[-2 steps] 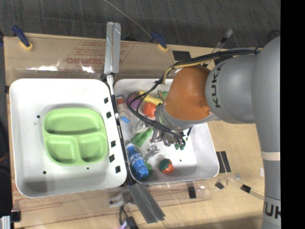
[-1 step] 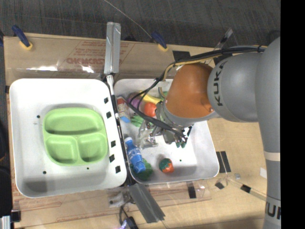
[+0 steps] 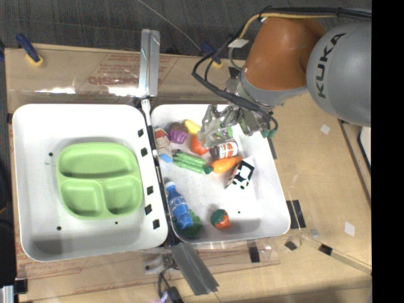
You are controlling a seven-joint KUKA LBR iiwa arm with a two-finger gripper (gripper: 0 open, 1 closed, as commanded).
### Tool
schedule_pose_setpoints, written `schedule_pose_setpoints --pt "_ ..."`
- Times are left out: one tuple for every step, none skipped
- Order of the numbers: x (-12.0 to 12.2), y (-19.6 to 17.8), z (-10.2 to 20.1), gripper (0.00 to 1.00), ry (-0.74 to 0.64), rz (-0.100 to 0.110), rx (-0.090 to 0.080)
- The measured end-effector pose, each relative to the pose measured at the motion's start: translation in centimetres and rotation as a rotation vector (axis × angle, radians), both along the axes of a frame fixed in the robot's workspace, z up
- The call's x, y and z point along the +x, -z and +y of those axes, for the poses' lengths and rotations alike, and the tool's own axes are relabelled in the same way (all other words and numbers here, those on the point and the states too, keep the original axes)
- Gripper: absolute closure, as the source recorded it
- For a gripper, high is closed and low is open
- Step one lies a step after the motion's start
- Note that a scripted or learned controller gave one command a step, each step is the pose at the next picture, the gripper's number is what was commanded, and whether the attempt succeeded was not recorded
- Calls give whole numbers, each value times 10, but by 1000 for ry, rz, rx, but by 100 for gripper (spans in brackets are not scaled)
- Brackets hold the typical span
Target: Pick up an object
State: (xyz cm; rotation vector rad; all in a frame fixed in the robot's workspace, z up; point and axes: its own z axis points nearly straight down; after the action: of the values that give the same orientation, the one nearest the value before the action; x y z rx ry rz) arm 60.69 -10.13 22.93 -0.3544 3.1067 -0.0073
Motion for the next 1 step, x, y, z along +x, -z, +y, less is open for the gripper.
schedule_pose_setpoints --pt "-3 6 0 0 0 12 2"
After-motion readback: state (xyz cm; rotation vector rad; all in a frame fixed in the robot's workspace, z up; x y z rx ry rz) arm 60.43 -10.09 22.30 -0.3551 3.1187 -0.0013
